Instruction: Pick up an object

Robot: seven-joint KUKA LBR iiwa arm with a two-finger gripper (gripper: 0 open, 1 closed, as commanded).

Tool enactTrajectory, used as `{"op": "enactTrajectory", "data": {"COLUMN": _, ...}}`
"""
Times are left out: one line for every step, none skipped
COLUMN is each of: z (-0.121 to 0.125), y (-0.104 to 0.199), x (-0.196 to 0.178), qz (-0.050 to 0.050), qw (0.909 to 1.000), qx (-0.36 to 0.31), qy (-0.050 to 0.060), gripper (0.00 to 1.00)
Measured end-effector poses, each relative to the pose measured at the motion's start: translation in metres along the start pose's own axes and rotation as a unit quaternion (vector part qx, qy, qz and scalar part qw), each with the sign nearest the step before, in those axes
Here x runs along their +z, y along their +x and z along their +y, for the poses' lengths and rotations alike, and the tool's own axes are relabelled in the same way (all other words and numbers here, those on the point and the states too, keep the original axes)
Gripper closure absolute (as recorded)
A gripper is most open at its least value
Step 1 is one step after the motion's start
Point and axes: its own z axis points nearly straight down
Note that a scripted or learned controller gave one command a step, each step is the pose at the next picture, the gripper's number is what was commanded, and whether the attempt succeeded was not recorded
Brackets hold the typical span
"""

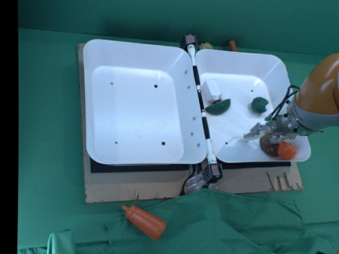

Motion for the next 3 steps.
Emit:
{"op": "enactTrajectory", "data": {"z": 0.000, "y": 0.014, "x": -0.001, "qz": -0.004, "qw": 1.0000, "qx": -0.001, "qy": -0.002, "gripper": 0.00}}
{"op": "enactTrajectory", "data": {"z": 0.000, "y": 0.030, "x": -0.001, "qz": -0.003, "qw": 1.0000, "qx": -0.001, "qy": -0.002, "gripper": 0.00}}
{"op": "enactTrajectory", "data": {"z": 0.044, "y": -0.011, "x": -0.019, "qz": 0.000, "qw": 1.0000, "qx": -0.001, "qy": 0.004, "gripper": 0.00}}
